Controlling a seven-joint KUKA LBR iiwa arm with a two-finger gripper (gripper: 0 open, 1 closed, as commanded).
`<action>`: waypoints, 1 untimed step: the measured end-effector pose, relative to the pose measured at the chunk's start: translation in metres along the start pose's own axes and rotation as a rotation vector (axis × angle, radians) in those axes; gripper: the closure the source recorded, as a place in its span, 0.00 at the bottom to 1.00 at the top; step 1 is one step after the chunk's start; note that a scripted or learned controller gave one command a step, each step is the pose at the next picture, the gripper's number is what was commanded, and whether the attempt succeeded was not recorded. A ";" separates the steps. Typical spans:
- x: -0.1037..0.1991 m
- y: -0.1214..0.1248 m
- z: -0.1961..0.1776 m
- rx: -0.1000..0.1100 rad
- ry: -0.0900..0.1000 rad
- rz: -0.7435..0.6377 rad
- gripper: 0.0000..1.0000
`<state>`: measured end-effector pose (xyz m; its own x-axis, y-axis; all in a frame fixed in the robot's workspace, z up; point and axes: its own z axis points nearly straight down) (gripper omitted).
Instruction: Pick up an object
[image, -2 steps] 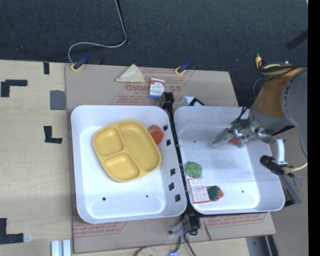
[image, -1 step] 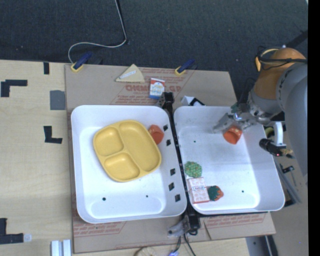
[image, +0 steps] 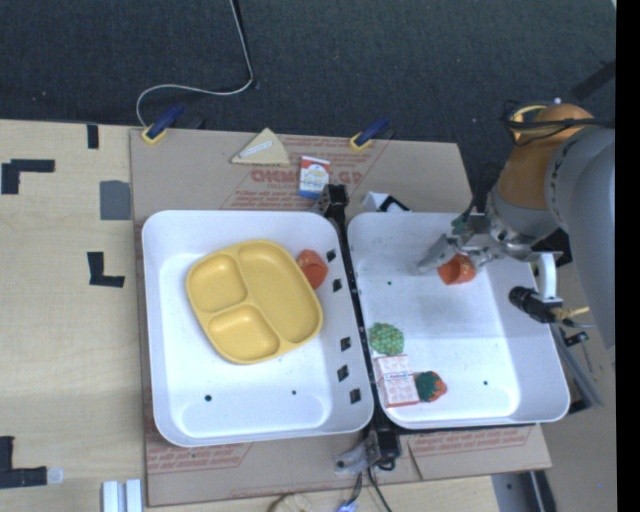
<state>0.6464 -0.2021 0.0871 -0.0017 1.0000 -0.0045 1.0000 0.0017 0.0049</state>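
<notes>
the gripper (image: 458, 258) is low over the far right part of the right bin (image: 500, 395), closed around a small orange-red object (image: 459, 269) that sits between its fingers. nearer in the same bin lie a green leafy piece (image: 386, 337), a small card (image: 394, 381) and a green-and-red item (image: 430, 385). the left bin (image: 165, 400) holds a yellow divided plate (image: 252, 298), with an orange cup (image: 313, 267) just beside its far right edge.
</notes>
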 end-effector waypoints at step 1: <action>0.000 0.000 -0.010 -0.001 -0.001 -0.001 1.00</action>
<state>0.6468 -0.2022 0.0973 -0.0023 1.0000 -0.0059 1.0000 0.0023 0.0061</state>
